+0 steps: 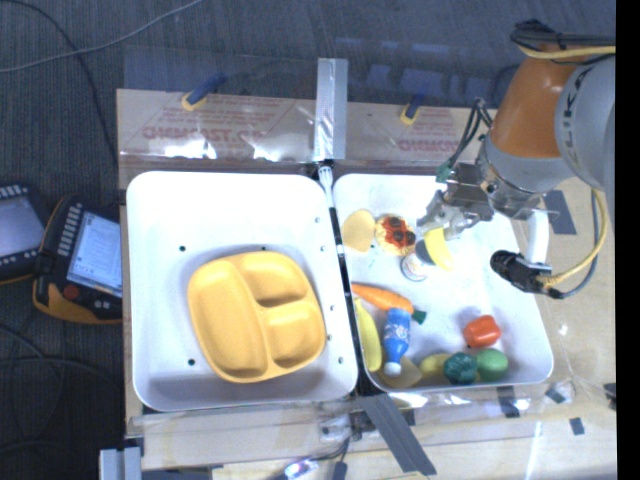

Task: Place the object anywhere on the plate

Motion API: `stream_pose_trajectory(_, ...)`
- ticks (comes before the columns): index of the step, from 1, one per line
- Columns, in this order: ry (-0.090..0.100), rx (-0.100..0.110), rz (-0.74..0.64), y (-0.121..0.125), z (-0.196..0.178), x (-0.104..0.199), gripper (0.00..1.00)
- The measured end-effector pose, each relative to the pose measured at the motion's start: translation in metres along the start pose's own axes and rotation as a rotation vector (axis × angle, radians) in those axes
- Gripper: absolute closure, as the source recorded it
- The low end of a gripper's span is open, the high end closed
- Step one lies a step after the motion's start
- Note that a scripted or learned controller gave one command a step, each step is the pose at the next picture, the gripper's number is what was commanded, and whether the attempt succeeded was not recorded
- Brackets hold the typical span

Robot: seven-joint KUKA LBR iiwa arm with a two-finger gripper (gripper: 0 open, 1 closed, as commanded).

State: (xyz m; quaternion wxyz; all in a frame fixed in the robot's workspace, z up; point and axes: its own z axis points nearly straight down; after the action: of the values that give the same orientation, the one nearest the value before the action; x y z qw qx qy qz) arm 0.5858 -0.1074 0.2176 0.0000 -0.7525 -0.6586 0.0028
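The object is a small yellow piece (438,249), wedge-shaped like a lemon slice, with a paler face on one side. It sits directly under the gripper (447,220), above the floor of the right bin (520,313), near that bin's upper middle. The gripper's fingertips close on its upper end, so the piece appears pinched between the jaws and hangs below them; the contact is small in the view.

The yellow plate (258,314), with three compartments, lies in the left bin (160,268), well apart from the piece.

Other toy items in the right bin: a pale round piece (358,230), a red-topped item (396,233), a carrot (382,296), a banana (368,336), a blue bottle (397,334), a red pepper (482,330) and green items (476,366).
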Motion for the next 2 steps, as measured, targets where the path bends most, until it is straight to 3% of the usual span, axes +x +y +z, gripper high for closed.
stream_pose_trajectory(1, 0.004, 0.000, -0.352, -0.048, 0.035, 0.056, 1.00)
stream_pose_trajectory(2, 0.004, -0.004, -0.561, -0.084, 0.034, 0.124, 1.00)
